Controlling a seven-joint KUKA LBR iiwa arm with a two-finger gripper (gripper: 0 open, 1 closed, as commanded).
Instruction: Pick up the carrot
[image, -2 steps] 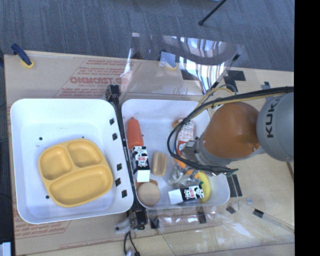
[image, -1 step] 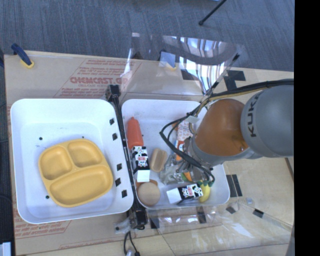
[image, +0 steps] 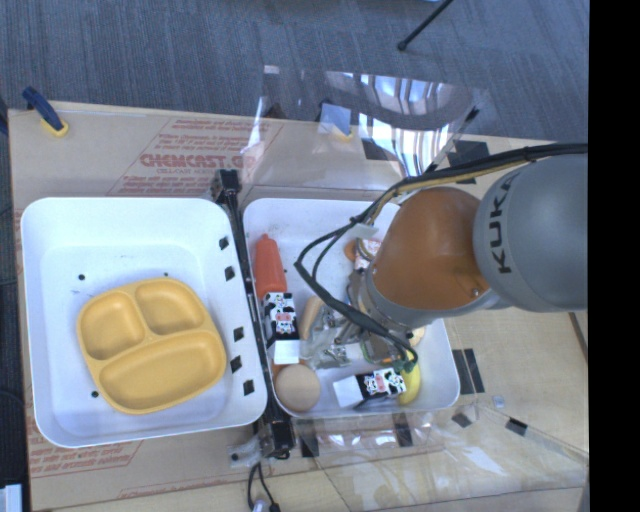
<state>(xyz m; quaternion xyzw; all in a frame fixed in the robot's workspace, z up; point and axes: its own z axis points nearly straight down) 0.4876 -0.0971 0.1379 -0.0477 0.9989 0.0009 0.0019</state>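
Note:
The carrot (image: 268, 267) is a long orange-red piece lying lengthwise along the left wall of the right bin (image: 300, 212), its top end pointing to the back. My gripper (image: 338, 342) hangs below the orange wrist band over the middle of that bin, to the right of the carrot's lower end and a little nearer the front. It is apart from the carrot, among a clutter of small items. The arm's bulk hides much of the bin's centre and right side.
A small cow-print carton (image: 281, 318) lies just below the carrot. An egg (image: 297, 388), a second carton (image: 373, 386) and a yellow item (image: 410, 384) sit at the bin's front. A tan stick (image: 311, 312) lies beside the gripper. The left bin (image: 50, 230) holds a yellow divided plate (image: 150, 345).

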